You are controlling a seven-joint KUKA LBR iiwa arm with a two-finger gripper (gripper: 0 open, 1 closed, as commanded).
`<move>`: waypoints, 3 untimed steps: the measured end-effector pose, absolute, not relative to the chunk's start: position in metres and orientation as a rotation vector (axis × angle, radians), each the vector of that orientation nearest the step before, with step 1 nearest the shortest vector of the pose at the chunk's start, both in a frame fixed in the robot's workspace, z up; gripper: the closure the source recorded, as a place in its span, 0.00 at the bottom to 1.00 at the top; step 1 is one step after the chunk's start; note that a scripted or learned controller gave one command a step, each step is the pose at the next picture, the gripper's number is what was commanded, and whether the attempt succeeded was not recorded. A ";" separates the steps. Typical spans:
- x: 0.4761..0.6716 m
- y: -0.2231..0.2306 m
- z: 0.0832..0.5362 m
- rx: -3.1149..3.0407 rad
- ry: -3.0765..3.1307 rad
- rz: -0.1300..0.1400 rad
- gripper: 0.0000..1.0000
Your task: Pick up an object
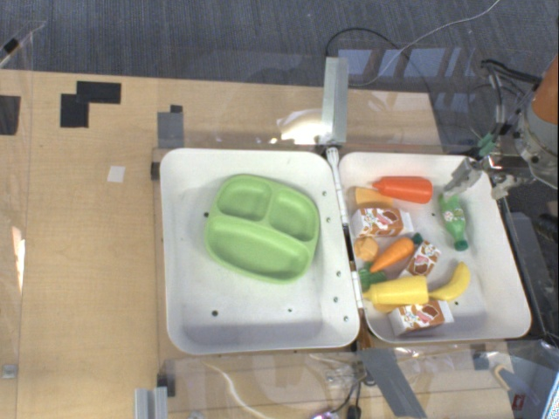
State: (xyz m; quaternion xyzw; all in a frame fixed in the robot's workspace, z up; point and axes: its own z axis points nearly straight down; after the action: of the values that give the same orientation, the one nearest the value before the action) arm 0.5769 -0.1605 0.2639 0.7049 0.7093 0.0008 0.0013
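The right bin (515, 308) holds a heap of toy food. It includes an orange-red pepper (403, 188), a green bottle (452, 219), a carrot (393, 253), a banana (454, 280), a yellow block (397, 291) and several printed snack packs (381, 223). My gripper (479, 183) hangs over the bin's far right corner, just above and to the right of the green bottle. It stands open, with one grey finger (460, 176) slanting down toward the bottle's cap. Nothing sits between the fingers.
In the left bin (188, 312) lies a green divided plate (262, 227). A grey post (335, 103) stands behind the seam between the bins. Cables run across the floor at the top right. Bare wooden bench spreads to the left.
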 end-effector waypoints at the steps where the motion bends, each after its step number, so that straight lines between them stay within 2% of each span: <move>1: 0.588 -0.206 0.178 2.166 2.273 0.001 0.00; 2: 0.598 -0.202 0.091 2.401 2.027 0.006 0.00; 3: 0.598 -0.202 0.092 2.401 2.027 0.006 0.00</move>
State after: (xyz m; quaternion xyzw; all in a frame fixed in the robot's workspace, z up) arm 0.5981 -0.2020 0.0916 0.7641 0.6451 0.0019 -0.0004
